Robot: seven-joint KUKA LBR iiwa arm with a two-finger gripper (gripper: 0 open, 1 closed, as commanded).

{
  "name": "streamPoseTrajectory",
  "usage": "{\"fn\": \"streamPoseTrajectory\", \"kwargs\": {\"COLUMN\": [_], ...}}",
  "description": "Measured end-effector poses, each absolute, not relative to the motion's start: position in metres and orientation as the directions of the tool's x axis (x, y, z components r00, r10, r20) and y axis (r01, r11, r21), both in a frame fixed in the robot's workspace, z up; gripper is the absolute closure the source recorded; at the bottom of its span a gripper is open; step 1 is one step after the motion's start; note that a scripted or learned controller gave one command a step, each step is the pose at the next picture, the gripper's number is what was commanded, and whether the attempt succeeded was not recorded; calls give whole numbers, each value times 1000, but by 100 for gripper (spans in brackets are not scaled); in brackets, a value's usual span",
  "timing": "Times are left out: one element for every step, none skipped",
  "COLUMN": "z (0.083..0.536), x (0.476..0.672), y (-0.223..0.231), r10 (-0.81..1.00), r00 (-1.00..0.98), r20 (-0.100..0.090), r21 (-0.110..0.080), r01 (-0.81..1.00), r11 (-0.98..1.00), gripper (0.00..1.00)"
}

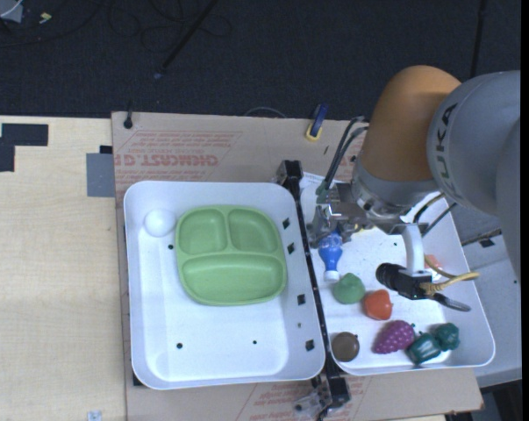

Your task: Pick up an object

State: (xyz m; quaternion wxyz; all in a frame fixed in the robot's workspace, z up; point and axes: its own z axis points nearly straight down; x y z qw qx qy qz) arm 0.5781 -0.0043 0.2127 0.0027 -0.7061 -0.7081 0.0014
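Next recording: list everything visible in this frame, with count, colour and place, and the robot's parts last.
left bin: one, white, left side of the bench
right bin: one, white, right beside the left bin
plate: one, green, divided, in the left bin
ball: one, white, left bin's upper left corner, beside the plate
blue toy: one, blue with a white base, right bin near its left wall
green lump: one, green, right bin, below the blue toy
tomato: one, red, right of the green lump
grapes: one bunch, purple, right bin's lower part
brown ball: one, brown, left of the grapes
teal toy: one, green-teal, right of the grapes
arm: one, grey with an orange band, over the right bin
gripper: one, metal, just above the blue toy
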Motion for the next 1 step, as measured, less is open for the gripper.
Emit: {"fn": "streamPoseTrajectory", "kwargs": {"z": [228], "x": [548], "y": [47], "r10": [1000], "r00": [-5], "r20": [3], "r21": [-5], "r01": [1000], "r11": [5], "gripper": [100]}}
